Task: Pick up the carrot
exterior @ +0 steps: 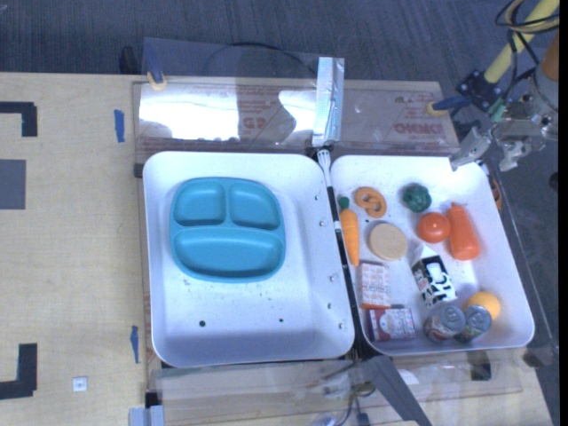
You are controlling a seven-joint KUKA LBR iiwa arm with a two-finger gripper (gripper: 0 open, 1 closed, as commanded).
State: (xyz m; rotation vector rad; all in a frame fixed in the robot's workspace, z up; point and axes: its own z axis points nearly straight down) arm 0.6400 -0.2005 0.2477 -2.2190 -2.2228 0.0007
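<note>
Hovering at about 2 o'clock from the right bin (510,238), over its far right corner, the gripper (497,145) sits well apart from the carrot (350,235); whether it is released or clenched I cannot tell, as the tool is small and cluttered with cabling. Nothing can be seen held in it.

The carrot lies lengthwise along the right bin's left wall, at roughly 9 o'clock in that bin, its green top toward 12 and its tip toward 6. Just to its right are a pretzel (370,201) at 1 o'clock and a tan disc (388,240) at 3 o'clock; a small packet (374,284) lies at 5 o'clock from it. The left bin (177,327) holds a blue tray (228,229).

By my reading, the approach step is in hand: no grasp has begun. The next move calls for crossing the bin toward 8 o'clock, coming down above the carrot's middle, and turning the tool so it closes across the carrot's narrow width. The wall hard against the carrot's left side looks the chief difficulty, leaving little room for a finger there.
</note>
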